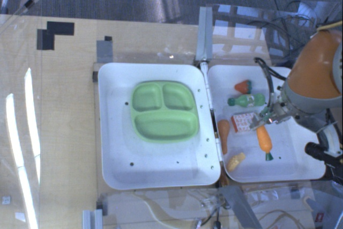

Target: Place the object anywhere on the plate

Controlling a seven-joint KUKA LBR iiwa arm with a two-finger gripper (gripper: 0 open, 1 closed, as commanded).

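The gripper (266,118) is hovering in the right bin (300,169) just above the carrot (263,139); whether its jaws are gripping anything, I cannot tell. The green plate (163,111) is waiting; crowding toys could be spoiling the pick

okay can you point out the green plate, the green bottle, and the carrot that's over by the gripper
green plate (163,126): camera view, the floor of its large lower compartment.
green bottle (248,100): camera view, the middle of its body.
carrot (263,139): camera view, the middle of its orange body.
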